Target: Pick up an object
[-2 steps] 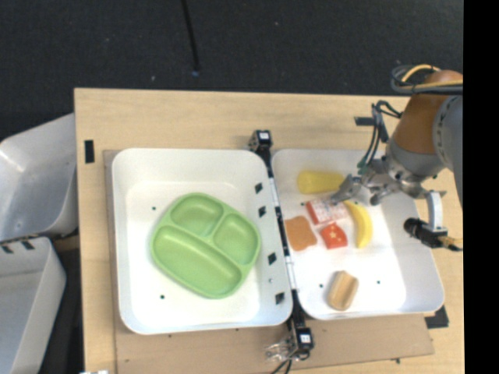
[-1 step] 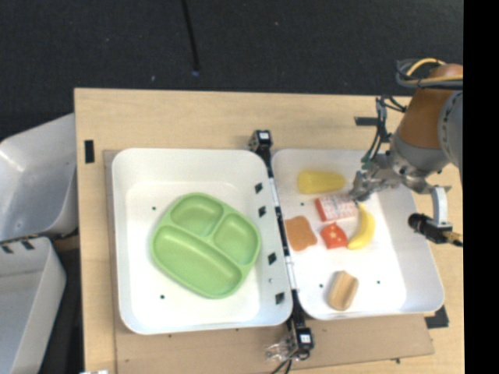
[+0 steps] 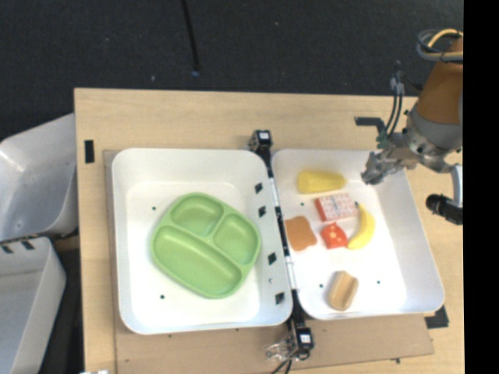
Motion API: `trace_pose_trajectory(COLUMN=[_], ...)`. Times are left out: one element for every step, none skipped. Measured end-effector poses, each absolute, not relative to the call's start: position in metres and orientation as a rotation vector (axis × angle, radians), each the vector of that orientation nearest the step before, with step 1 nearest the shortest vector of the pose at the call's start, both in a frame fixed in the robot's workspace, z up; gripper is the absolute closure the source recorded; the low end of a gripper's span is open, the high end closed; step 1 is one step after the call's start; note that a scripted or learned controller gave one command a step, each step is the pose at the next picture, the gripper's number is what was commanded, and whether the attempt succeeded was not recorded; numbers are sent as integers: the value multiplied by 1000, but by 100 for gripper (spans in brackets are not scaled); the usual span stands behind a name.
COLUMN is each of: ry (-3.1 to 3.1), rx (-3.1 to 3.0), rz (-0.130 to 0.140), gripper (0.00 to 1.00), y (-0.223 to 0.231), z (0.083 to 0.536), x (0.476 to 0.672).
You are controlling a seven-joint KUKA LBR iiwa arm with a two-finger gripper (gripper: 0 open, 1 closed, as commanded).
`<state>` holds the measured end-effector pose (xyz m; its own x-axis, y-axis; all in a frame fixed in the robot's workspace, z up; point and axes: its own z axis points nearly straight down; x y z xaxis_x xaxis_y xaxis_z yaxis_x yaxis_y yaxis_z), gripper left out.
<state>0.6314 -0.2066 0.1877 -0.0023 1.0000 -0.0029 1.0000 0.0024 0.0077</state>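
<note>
Wood surface (image 3: 156, 119) w/ two white bins. Left bin (image 3: 132, 209) has a green divided plate (image 3: 206, 245). Right bin (image 3: 405, 263) has the food toys: yellow lump (image 3: 320, 181) near the top, banana (image 3: 362, 228) right of a red/white box (image 3: 337, 206), brown patty (image 3: 299, 233) by the divider, red block (image 3: 334, 236) touching the banana, bread roll (image 3: 341, 290) lowest. Arm (image 3: 438, 107) comes in from the right, gripper (image 3: 377, 167) over the bin's top right, nothing in it. Can't tell if it's open or closed tbh.
</note>
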Motion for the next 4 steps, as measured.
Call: trace_pose_trajectory(ry=[2220,2222,2227,2227], rx=[2212,2212,2217,2215], rz=[5,4,-2,0], gripper=[100,100,100,100], y=[-208,-210,-157,-108], z=[243,297,280,274], x=[633,634,616,610])
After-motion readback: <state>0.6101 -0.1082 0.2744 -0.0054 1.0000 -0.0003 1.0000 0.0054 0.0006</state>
